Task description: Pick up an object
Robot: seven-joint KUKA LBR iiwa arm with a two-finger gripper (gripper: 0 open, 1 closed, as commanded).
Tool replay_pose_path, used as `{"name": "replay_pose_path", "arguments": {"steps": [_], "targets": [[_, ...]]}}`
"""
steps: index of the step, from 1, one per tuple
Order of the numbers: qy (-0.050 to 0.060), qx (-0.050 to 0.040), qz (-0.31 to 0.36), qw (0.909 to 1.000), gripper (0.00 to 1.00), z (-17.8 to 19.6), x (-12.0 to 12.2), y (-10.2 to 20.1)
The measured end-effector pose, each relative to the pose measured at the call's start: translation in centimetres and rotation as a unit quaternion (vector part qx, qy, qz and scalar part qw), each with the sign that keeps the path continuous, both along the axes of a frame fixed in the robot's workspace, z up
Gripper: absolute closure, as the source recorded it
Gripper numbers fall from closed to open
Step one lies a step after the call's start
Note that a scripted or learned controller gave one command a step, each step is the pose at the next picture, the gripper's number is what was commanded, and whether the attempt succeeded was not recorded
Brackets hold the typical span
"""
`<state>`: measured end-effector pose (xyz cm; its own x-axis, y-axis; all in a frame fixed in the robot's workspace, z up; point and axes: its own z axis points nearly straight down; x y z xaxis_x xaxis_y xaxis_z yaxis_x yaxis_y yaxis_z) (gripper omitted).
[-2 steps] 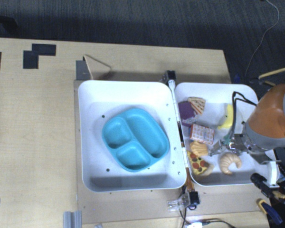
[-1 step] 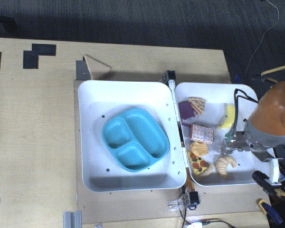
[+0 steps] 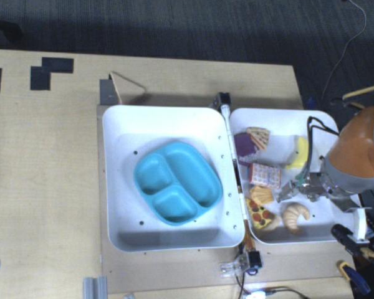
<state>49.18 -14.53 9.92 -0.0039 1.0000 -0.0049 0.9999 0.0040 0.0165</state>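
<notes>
Overhead slanted view of a pale wooden counter (image 3: 43,185) carrying two shallow white plastic bins side by side. The left white bin (image 3: 121,167) holds a light-blue plastic divided plate (image 3: 176,180) with three compartments, lying flat near the bin's middle. The right white bin (image 3: 318,232) holds a cluster of small items along its left half: a purple block-shaped object (image 3: 243,145) at the upper left, with a tan waffle-patterned toy piece (image 3: 258,137) just beside it; a yellow rounded object (image 3: 298,152) toward the bin's middle top; a flat card with red and white print (image 3: 265,175) below these; a yellow-orange toy food piece (image 3: 260,196) lower down; a toy pizza slice with red spots (image 3: 262,218) near the bottom left corner; and a beige toy croissant (image 3: 295,216) just to its right.

The grey arm with its orange band (image 3: 360,151) enters from the right and reaches over the right bin. Its end effector (image 3: 297,189) sits low over the bin, just above the croissant and beside the printed card; the metal fingers show a narrow spread, with nothing visible between them. A black cable (image 3: 318,129) loops from the wrist across the bin's upper right.
</notes>
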Motion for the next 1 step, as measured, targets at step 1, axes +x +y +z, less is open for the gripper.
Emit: {"name": "replay_pose_path", "arguments": {"steps": [1], "targets": [[-0.002,0.0002,0.001,1.0,1.0,1.06,0.16,0.07]]}}
